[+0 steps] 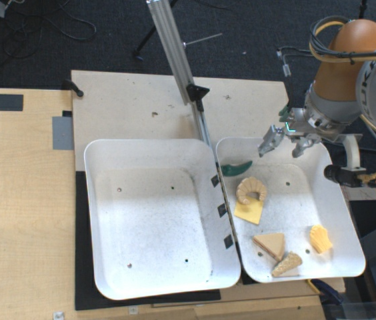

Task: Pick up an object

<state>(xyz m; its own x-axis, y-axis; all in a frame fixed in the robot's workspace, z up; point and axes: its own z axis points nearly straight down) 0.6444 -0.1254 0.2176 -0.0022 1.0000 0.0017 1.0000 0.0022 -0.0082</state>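
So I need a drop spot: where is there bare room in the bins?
The left bin has a bare floor, wall to wall. The right bin is crowded: green piece, yellow slice and wedges. A free strip lies below the gripper.

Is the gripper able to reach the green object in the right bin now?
Probably yes. The gripper hangs open above the right bin, the green object lies uncovered near the divider, and nothing stands between them.

Pale wooden table (21, 199) carries black mat (81, 245), two white bins side by side: left bin (148, 219), right bin (338, 205), touching mid-table.
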